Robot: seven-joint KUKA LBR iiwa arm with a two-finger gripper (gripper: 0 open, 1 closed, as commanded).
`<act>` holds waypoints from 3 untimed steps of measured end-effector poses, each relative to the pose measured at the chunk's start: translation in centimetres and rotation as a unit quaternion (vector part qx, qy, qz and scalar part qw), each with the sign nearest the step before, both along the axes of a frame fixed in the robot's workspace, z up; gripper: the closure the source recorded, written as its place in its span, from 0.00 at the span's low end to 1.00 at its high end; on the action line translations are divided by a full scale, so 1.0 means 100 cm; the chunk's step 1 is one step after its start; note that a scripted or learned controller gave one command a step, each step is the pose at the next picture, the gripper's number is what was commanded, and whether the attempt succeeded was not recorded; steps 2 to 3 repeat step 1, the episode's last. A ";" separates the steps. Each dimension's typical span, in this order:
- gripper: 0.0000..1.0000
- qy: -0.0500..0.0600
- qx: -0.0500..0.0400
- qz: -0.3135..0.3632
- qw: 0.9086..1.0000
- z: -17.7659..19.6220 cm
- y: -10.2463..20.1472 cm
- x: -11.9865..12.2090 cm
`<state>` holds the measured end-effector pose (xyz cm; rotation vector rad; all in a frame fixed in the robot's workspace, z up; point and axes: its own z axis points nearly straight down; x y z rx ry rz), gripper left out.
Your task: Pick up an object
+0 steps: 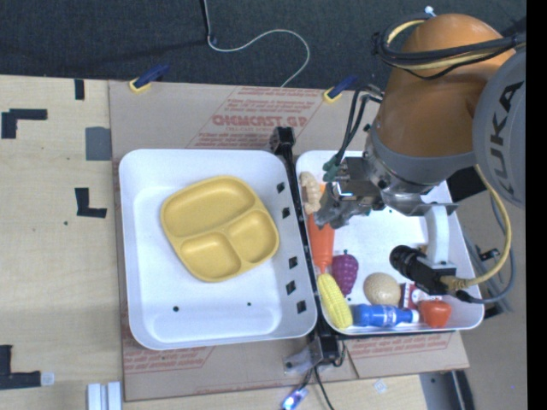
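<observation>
While the grey arm (pixel 436 84) with its orange band leans in from the right of the camera view, its gripper (pixel 335 207) hangs low over the upper left part of the right bin (pixel 380 242). Whether the claw is released or clenched cannot be told, as the wrist covers it from above. A carrot (pixel 322 248) lies along that bin's left wall, its upper end just under the gripper. Beside the carrot sits a purple bunch of grapes (pixel 344 272), and below both a yellow corn cob (pixel 334 301) lies against the same wall. A pale rounded thing (pixel 382 288), a blue tube (pixel 383 317) and a small red thing (pixel 436 313) crowd the lower edge. A cream-coloured piece (pixel 312 193) rests near the wall, left of the gripper. The left bin (pixel 205 310) holds a yellow divided plate (pixel 220 227).
</observation>
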<state>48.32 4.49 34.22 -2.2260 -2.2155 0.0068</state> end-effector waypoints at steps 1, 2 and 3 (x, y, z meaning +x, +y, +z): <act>1.00 -0.002 0.001 0.003 1.000 0.032 -0.013 0.000; 1.00 -0.002 0.001 0.003 1.000 0.032 -0.013 0.000; 1.00 -0.002 0.001 0.003 1.000 0.032 -0.013 0.000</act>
